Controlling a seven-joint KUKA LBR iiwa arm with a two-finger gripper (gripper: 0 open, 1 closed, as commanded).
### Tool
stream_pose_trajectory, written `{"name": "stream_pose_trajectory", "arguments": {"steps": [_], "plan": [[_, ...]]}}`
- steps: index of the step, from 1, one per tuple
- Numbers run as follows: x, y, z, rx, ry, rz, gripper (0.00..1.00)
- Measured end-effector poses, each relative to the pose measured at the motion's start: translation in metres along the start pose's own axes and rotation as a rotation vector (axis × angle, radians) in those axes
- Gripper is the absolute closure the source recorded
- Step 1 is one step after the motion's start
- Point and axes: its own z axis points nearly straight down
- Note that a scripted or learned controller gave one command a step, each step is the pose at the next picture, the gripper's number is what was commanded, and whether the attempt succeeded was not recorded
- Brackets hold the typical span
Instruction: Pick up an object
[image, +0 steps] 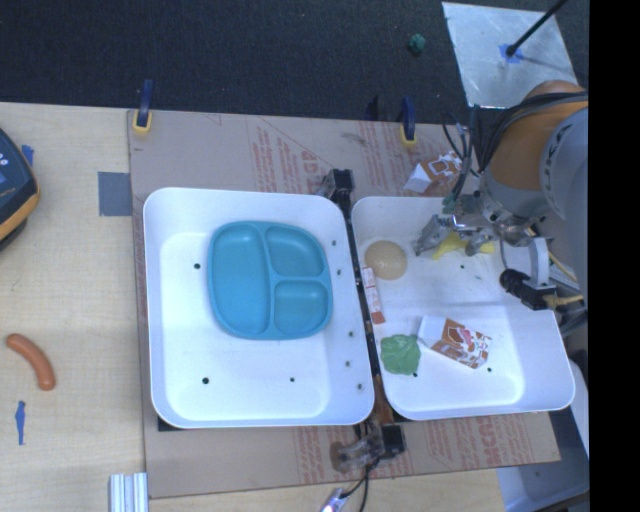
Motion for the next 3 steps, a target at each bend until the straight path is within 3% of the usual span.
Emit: {"name": "stream_pose_trajectory", "arguments": {"steps": [1, 2, 3], "plan": [[-0.029, 0.000, -0.009, 0.009, 0.007, 0.001, 0.00], [0.016, 0.002, -0.065, -0.004, 0.000, -0.002, 0.00], [-0.032, 0.005, -0.007, -0.015, -0.005, -0.001, 0.00]]}}
